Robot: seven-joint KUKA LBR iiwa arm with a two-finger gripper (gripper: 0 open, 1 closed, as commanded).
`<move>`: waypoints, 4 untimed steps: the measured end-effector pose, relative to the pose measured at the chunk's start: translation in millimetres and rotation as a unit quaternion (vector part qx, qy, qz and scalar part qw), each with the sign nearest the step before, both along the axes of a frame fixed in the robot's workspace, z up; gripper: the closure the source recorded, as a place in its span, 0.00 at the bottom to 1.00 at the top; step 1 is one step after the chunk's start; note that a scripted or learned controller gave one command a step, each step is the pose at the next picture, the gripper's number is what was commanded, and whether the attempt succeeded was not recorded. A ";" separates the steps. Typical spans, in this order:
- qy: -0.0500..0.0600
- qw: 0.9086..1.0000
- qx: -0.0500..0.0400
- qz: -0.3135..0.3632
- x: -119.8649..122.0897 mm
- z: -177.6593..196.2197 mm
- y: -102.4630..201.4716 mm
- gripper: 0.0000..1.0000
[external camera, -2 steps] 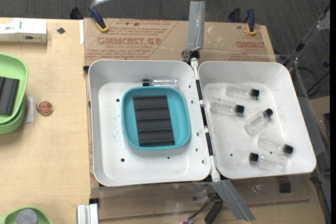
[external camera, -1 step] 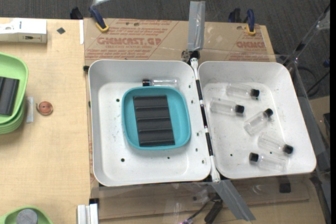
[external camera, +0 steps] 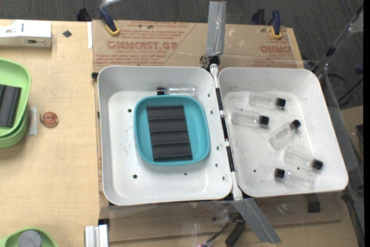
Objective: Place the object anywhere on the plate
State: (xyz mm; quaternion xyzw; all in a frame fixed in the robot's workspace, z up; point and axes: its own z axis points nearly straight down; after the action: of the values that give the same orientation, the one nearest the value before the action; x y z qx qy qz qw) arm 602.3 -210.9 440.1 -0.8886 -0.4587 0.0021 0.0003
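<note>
Lying just above the teal plate (external camera: 171,129) in the left bin (external camera: 115,142), a clear vial (external camera: 175,91) shows a black cap; its glass nearly vanishes against white; gripper state cannot be told; five vials (external camera: 284,135) fill the right bin (external camera: 324,101).

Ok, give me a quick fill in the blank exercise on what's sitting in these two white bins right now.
1. The teal plate sits in the ___ bin.
2. The black ridged insert lies on the ___.
3. The right bin holds ___ clear vials with black caps.
4. One vial in the left bin lies ___ the plate, not on it.

Missing words: left; plate; five; beside
</note>
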 end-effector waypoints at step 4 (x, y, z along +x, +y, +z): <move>0.000 1.000 0.000 0.000 0.0 0.0 0.0 0.00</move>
State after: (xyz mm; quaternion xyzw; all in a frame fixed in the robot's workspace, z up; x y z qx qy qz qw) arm 602.3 -210.9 440.1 -0.8886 -0.4586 0.0021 0.0003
